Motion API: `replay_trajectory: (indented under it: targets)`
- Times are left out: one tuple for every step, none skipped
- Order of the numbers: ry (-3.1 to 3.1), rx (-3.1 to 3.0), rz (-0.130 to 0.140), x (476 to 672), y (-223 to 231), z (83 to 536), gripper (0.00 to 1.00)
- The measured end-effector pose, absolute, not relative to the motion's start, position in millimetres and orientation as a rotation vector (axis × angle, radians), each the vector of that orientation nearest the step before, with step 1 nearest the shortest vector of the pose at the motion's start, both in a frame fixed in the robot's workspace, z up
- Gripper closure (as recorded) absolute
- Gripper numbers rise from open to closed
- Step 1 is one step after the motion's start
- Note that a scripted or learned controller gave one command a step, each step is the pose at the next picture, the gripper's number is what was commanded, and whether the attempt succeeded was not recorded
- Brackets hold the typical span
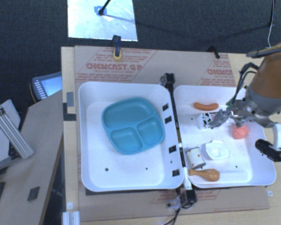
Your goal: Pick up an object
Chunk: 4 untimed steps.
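Note:
My gripper (pixel 221 118) hangs low over the right bin (pixel 262 172), reaching in from the right. Its tip sits right beside a small black-and-white object (pixel 205 121), on that object's right side; I cannot tell whether they touch. A pink-red lump (pixel 240 131) lies just right of and below the gripper. An orange sausage (pixel 206 106) lies toward the bin's back. A white cup (pixel 216 150), a small tan-and-white piece (pixel 194 157) and a brown drumstick (pixel 205 174) lie along the front.
The left bin (pixel 91 172) holds a blue divided plate (pixel 132 130). A black clip rail (pixel 173 125) runs between the two bins. The arm's grey and orange body (pixel 271 83) hangs over the right bin's far right side.

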<state>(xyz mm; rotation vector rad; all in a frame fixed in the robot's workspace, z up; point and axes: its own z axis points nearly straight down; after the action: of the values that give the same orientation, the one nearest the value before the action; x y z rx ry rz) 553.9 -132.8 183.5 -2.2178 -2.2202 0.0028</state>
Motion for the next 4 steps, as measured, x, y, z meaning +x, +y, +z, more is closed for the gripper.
replay_trajectory:
  targets:
    - [-2.22,-2.219,0.002,555.4,-125,139,0.0]
    - [-2.219,-2.219,0.002,555.1,-125,86,0.0]
    - [-2.222,-2.223,-0.001,556.2,-125,99,1.0]
    - [-2.23,-2.222,-0.006,562.4,-127,162,1.0]
